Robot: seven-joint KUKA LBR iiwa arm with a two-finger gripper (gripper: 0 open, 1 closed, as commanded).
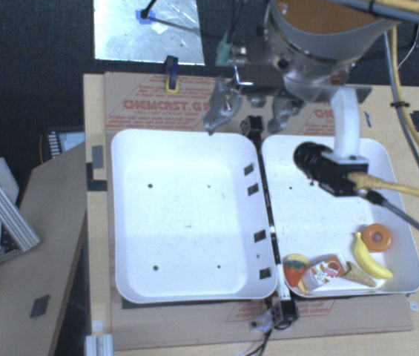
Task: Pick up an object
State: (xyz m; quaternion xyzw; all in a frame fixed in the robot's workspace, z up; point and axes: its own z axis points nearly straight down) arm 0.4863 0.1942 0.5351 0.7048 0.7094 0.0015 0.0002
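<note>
The desk [157, 99] carries two shallow white bins side by side: the left bin [131, 150] holds nothing visible but small dark specks, and the right bin [398, 165] holds every candidate object, all gathered in its near corner. The arm [328, 28], grey with an orange band, reaches in high over the far edge of the bins, and a black camera unit [328, 170] on a white bracket hangs from it above the right bin. The gripper [252, 117] sits above the far rim near the divide between the bins; its fingers [220, 111] stand well apart and hold nothing. The objects, in descending size: a banana [369, 259], a small printed packet [322, 273], an orange ring [377, 236] just beside the banana's upper end, and a rounded orange-red piece [296, 268] touching the packet. Assessment: the pick is not yet begun; this is the approach stage. The next move calls for travel across the right bin to the near corner, then a descent on one item, the crowding making a clean closure doubtful.
</note>
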